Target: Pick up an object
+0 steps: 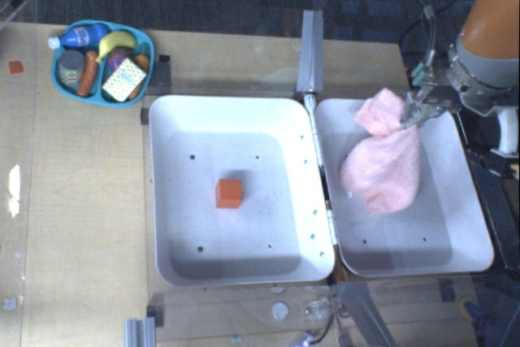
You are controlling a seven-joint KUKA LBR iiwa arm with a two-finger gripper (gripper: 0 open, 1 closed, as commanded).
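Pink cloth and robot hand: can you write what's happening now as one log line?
arm: over right bin | gripper: at pink cloth upper edge | grasp: unclear | left bin: orange block

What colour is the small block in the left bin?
The block is orange-red, seen plainly in the camera view against the white left bin.

Grey KUKA arm (487,69) with a broad, rounded orange band above the wrist. Wrist section below the band is pale grey with darker metallic fittings. Thin dark cables loop beside it. Small dark metal two-finger gripper (413,111) at the end.
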